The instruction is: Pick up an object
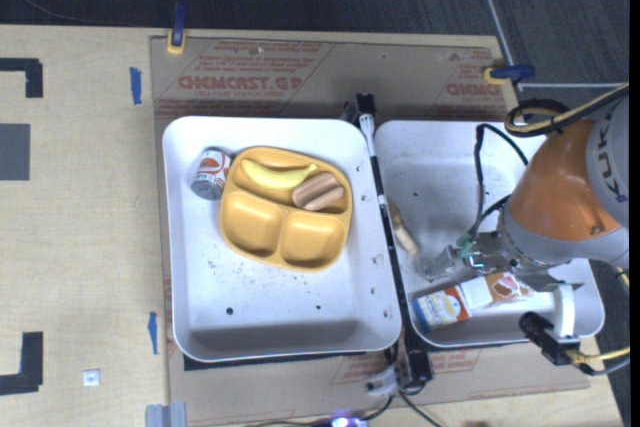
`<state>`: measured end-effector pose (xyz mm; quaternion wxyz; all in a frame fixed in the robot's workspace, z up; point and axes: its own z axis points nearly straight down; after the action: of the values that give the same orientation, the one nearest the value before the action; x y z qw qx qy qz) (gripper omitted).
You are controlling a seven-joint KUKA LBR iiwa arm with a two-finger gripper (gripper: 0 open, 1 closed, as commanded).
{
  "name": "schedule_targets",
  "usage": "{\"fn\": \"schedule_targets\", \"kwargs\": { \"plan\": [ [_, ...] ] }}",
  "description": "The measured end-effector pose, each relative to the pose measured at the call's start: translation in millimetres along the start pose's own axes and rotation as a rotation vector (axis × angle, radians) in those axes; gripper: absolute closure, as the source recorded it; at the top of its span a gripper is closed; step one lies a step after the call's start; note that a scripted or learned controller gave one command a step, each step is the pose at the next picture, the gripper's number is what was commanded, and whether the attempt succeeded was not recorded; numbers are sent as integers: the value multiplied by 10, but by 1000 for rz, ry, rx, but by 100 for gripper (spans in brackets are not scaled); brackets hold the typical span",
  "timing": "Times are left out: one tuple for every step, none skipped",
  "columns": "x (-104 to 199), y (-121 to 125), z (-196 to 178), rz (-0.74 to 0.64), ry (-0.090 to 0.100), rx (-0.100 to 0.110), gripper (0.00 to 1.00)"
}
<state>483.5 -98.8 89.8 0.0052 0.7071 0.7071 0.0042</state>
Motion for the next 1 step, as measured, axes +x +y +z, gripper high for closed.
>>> {"fn": "schedule_targets", "kwargs": {
  "plan": [
    [-53, 20, -110, 4, -13, -10, 100]
  ]
}}
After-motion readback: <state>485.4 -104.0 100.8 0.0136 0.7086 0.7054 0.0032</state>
